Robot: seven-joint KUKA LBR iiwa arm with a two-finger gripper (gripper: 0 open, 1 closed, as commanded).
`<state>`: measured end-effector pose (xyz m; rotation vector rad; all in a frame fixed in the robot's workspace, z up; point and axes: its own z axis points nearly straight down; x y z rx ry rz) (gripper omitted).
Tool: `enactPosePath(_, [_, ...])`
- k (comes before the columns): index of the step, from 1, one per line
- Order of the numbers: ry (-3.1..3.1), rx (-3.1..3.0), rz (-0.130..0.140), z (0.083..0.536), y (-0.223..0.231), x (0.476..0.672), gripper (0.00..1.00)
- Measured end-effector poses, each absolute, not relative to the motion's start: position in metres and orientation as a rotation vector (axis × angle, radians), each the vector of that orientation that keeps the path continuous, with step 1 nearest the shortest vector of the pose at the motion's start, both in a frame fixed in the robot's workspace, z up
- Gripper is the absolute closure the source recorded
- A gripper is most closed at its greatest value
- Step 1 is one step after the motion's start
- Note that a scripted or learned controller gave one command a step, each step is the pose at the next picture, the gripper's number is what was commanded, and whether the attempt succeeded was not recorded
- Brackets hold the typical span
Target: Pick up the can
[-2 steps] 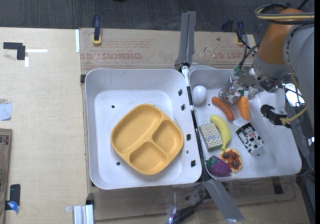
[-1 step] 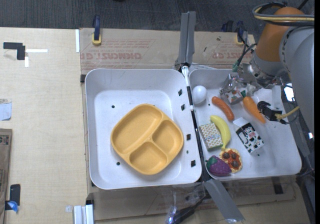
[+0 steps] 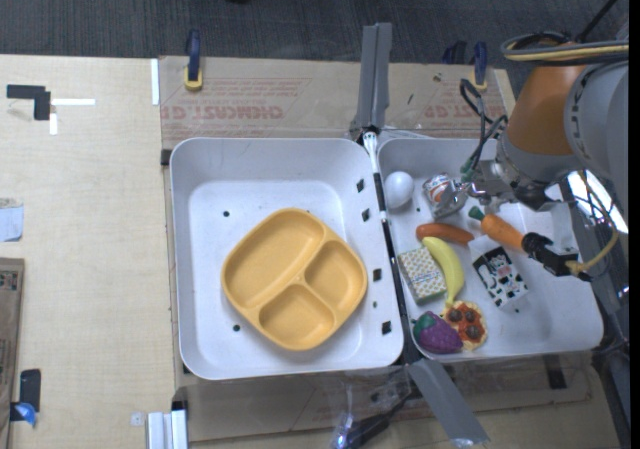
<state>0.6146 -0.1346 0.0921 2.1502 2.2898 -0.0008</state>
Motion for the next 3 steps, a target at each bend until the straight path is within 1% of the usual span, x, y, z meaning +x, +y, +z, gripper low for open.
enactPosePath(1, [2.024,2.4,-0.002,0.092,-0.1,0.659,0.0])
enactPosePath(2, [2.027,2.396,-0.005,0.101,-0.1,0.659,1.0])
enactPosePath(3, [2.101,2.333,-0.001,0.092,-0.162,0.659,1.0])
